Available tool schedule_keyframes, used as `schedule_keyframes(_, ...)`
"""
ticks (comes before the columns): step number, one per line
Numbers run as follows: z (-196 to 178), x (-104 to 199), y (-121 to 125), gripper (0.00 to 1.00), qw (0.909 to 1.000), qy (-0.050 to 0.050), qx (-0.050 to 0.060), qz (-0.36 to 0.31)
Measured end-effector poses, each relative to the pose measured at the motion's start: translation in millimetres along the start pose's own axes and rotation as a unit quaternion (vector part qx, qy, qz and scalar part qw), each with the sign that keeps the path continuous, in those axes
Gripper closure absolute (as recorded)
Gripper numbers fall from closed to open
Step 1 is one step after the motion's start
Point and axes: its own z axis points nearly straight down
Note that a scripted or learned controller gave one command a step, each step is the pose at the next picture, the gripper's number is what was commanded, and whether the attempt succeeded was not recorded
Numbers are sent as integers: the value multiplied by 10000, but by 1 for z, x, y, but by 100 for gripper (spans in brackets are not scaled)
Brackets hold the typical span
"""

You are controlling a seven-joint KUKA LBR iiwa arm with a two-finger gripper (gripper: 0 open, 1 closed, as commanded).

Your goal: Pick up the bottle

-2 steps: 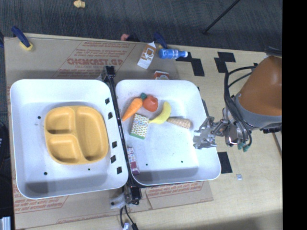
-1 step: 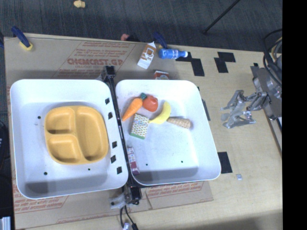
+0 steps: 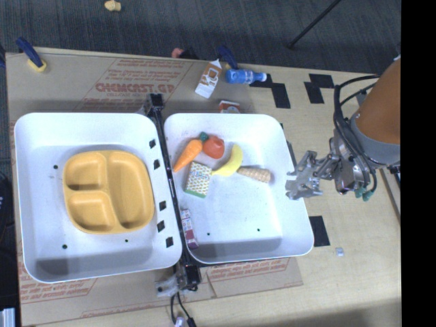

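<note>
Beyond the right bin's (image 3: pixel 289 155) far rim, the bottle (image 3: pixel 244 77) lies on its side on the bench, unreached. Gripper (image 3: pixel 298 182) hovers beside that bin's right wall, well apart; pincer state: cannot tell.

The arm (image 3: pixel 381 114) is cut off at the right edge; the tool (image 3: pixel 300 179) is blurred.

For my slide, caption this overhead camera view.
Grey arm's gripper hovers at right white bin's edge; small blue plastic bottle lies outside on bench.
</note>
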Motion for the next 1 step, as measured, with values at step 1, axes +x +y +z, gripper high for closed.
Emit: schedule_keyframes(1,120,7,0,100,9978,7,-6,-667)
